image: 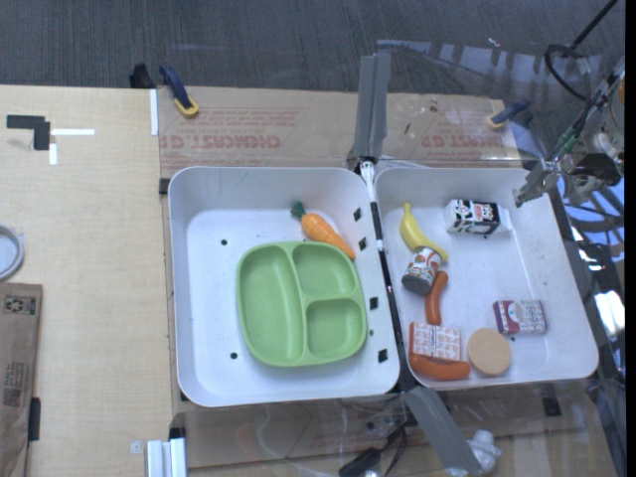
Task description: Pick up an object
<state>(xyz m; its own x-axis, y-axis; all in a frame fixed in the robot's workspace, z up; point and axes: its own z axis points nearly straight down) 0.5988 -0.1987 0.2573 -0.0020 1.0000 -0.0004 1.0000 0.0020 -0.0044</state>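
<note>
the objects sit in 2 white bins. in the right bin (556, 266) a yellow banana (415, 233) lies near the divider, its long axis running from upper left to lower right, curved. just below it a small figure toy (421, 270) touches a red sausage (435, 299) that runs nearly straight up and down. a black-and-white milk carton (473, 217) lies on its side near the far wall. along the near edge sit a red-and-white packet (435, 342), an orange sausage (439, 369) under it, a tan round disc (489, 353) and a pink carton (520, 317). in the left bin (189, 296) a carrot (324, 230) points down-right, touching a green divided plate (298, 304). the gripper (542, 179) hangs at the right bin's far right corner, apart from every object; whether it is open can't be told
</note>
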